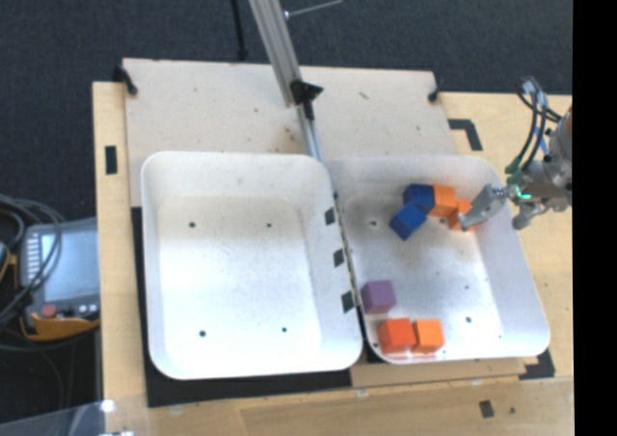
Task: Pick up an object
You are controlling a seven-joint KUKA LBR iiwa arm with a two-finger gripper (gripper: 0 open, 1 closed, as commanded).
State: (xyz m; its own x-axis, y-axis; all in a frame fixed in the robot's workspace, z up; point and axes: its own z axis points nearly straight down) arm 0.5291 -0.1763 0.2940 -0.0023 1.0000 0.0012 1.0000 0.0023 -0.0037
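In the right bin (501, 313) a cluster of blocks lies near the back: two blue blocks (418, 196) (408, 222) and an orange block (444, 199), with a second orange piece (457, 213) beside them. A purple block (377, 295) sits by the bin's left wall. Two orange blocks (395, 334) (429, 334) rest at the front rim. My gripper (496, 222) hangs at the bin's right side, open, its fingers spread. The left fingertip (469, 219) is right next to the orange piece; nothing sits between the fingers.
The left bin (241, 260) lies beside the right one, sharing a divider with black clips (339, 258). A slanted metal pole (275, 29) rises from behind the bins. Cables run above the wrist (536, 125) at the right edge.
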